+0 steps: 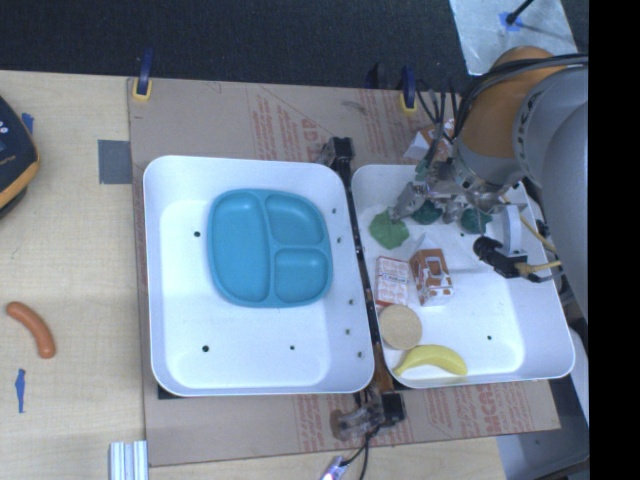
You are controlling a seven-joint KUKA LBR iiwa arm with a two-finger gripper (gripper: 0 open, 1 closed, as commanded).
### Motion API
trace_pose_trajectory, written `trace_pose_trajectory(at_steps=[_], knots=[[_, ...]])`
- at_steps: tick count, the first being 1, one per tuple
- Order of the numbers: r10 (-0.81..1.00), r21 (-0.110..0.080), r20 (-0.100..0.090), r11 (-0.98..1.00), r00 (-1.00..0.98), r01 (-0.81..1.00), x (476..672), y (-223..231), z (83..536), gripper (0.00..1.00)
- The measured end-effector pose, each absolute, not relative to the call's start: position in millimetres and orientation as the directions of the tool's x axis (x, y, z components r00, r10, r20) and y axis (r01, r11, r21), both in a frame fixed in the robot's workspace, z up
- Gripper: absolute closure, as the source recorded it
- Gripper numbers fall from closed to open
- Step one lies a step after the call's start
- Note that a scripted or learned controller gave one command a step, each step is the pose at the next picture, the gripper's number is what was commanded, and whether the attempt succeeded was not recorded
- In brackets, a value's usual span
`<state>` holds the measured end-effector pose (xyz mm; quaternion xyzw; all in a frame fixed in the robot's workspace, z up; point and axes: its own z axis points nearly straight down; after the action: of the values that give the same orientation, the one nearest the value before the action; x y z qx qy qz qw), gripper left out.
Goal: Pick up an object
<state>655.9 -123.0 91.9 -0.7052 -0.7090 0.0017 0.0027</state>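
A: End effector (440, 196) sits low at the far edge of the right bin (520, 353); whether it is apart or together cannot be told through the clutter.

B: Objects near it?

A: Green lump (388, 231) just beside it, toward the divider. Nearer the camera: two small printed packets (392, 280) (432, 274) side by side, then a tan disc (400, 326), then a banana (432, 362) at the near rim.

B: Left bin (180, 353)?

A: Blue divided plate (268, 246). A sausage (32, 329) lies on the surface, well apart.
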Motion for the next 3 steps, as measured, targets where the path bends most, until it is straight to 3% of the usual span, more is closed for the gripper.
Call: trace_pose_trajectory(at_steps=[1,3], knots=[[1.000,-0.007,0.002,0.006,-0.006,1.000,655.8,-117.3,91.9,0.00],[1.000,-0.001,-0.001,0.002,-0.002,1.000,656.4,-150.6,92.4,0.00]])
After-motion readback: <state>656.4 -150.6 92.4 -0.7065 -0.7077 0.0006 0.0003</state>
